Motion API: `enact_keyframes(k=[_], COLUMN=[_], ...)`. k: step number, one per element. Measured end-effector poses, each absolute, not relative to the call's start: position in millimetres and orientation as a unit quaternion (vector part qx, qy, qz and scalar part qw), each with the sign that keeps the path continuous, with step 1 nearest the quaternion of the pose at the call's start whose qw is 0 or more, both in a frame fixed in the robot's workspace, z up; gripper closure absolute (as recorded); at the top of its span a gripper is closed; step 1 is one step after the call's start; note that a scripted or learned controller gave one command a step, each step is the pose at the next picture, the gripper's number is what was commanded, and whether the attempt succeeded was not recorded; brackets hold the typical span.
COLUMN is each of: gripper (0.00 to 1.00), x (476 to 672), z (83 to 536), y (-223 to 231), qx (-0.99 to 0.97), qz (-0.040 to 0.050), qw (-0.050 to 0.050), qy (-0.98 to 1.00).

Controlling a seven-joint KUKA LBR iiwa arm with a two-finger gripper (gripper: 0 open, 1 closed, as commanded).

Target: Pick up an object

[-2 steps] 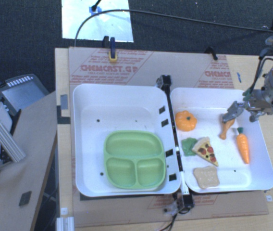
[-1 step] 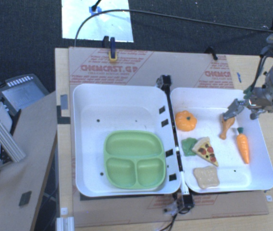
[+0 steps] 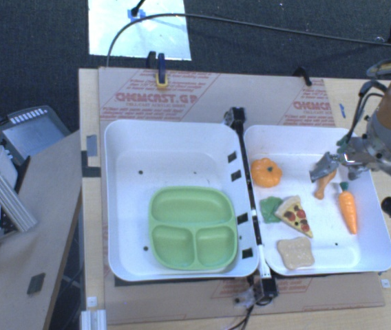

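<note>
The right bin [image 3: 371,253] holds several toy foods: an orange pumpkin [image 3: 266,172], a green leaf [image 3: 270,208], a pizza slice [image 3: 294,216], a slice of bread [image 3: 296,253], a carrot [image 3: 348,212] and a small orange-brown stick-shaped piece [image 3: 324,185]. My gripper [image 3: 338,165] reaches in from the right and hangs low over the far right part of this bin. Its grey tip sits right over the top end of the stick-shaped piece, just up and left of the carrot. Whether it touches that piece is hidden.
The left bin [image 3: 127,150] holds a green divided plate [image 3: 194,227]. A black clip strip [image 3: 245,184] runs along the divide between the bins. A grey console [image 3: 30,133] and a metal rail [image 3: 3,191] stand on the side table at left.
</note>
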State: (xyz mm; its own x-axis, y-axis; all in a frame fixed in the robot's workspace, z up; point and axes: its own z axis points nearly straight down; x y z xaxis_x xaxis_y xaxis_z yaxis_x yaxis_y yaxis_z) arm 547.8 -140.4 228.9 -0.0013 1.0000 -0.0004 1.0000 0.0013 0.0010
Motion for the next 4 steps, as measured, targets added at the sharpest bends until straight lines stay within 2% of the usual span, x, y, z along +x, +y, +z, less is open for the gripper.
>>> enact_keyframes(k=[1, 2, 3, 4], gripper=[0.00, 0.00, 1.00, 1.00], x=[543.2, 551.4, 552.0, 554.6], z=[179, 122, 135, 196], y=[-131, -135, -135, -128], qx=[0.707, 0.707, 0.706, 0.706], qz=[0.0002, 0.0001, 0.0008, 0.0016], qw=[0.000, 0.000, 0.002, 0.002], qy=[0.707, 0.708, 0.708, 0.709])
